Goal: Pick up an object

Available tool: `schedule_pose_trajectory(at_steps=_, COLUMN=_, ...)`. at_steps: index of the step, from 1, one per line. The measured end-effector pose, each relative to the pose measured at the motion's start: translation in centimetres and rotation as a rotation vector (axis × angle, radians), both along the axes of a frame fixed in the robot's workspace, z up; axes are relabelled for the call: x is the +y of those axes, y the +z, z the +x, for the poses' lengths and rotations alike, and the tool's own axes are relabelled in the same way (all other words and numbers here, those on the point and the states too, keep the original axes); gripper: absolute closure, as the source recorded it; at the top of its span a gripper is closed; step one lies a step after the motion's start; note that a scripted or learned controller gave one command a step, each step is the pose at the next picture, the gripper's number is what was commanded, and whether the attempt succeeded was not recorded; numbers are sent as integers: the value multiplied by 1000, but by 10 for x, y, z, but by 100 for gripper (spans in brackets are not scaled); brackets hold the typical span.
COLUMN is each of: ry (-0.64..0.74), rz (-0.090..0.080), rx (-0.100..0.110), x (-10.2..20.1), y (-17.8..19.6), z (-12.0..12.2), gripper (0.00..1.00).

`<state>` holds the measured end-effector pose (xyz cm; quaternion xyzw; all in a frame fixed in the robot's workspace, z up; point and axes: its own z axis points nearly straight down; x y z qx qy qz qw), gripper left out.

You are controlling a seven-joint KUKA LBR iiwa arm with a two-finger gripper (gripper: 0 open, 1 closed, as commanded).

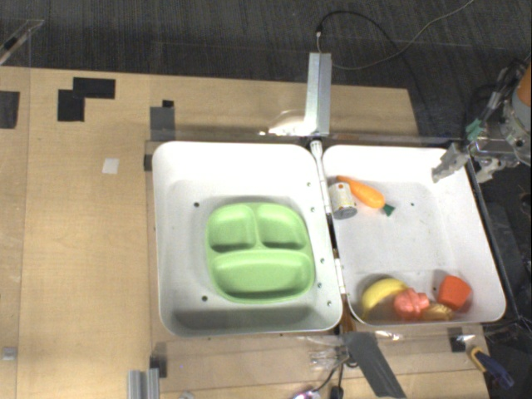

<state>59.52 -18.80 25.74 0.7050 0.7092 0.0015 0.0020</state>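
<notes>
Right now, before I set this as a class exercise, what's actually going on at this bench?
A robot arm is set to pick up an object from two white bins. Its gripper sits at the far right corner of the right bin, holding nothing. That bin holds a toy carrot beside a small metal can near the divider, plus a banana, a pink toy and an orange block along the near edge. The left bin holds a green divided plate.
</notes>
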Motion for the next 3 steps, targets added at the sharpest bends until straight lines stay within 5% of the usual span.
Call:
schedule_pose_trajectory(at_steps=1, ry=-115, rz=2, rx=2, x=67, y=-128, z=21, gripper=0)
schedule_pose_trajectory(at_steps=2, ry=-81, rz=0, rx=-6, x=85, y=-169, z=35, gripper=0)
schedule_pose_trajectory(at_steps=3, ry=-78, rz=2, rx=-10, x=87, y=-157, z=37, gripper=100)
